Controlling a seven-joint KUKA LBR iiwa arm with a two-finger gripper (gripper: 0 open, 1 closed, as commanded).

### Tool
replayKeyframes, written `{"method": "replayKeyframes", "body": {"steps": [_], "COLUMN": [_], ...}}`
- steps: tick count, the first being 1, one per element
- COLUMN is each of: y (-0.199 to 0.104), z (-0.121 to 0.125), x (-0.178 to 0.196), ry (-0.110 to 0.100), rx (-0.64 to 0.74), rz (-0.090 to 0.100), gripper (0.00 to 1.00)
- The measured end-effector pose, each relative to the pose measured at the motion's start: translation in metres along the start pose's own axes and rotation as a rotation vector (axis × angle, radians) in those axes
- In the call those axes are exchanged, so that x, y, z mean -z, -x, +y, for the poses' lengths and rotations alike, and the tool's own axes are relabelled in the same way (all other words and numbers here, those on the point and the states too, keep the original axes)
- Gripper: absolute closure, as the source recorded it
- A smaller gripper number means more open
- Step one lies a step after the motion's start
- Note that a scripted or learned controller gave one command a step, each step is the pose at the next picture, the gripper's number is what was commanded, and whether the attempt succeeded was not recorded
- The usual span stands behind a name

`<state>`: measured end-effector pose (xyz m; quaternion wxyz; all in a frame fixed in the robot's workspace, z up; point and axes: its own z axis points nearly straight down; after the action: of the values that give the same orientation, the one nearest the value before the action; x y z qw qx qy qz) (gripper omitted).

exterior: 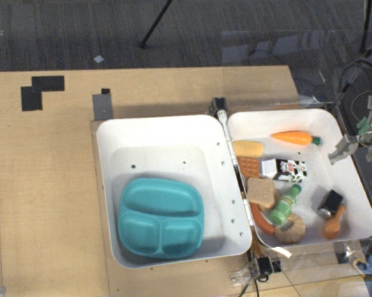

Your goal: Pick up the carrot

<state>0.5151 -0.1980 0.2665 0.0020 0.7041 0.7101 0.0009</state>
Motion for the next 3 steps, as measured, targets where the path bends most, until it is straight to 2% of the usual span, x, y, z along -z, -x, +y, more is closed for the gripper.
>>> {"method": "replayKeyframes", "body": {"steps": [1,2,3], "y": [0.007,0.008,-0.018], "z": [-0.020,-0.024,-0.024], "x": [-0.096,-0.177,-0.177], "ry": [-0.004,0.010,0.009], "rx": [0.168,0.425,0.284], "rz": [0.002,-0.005,-0.007], "gripper": [0.00,0.00,0.00]}}
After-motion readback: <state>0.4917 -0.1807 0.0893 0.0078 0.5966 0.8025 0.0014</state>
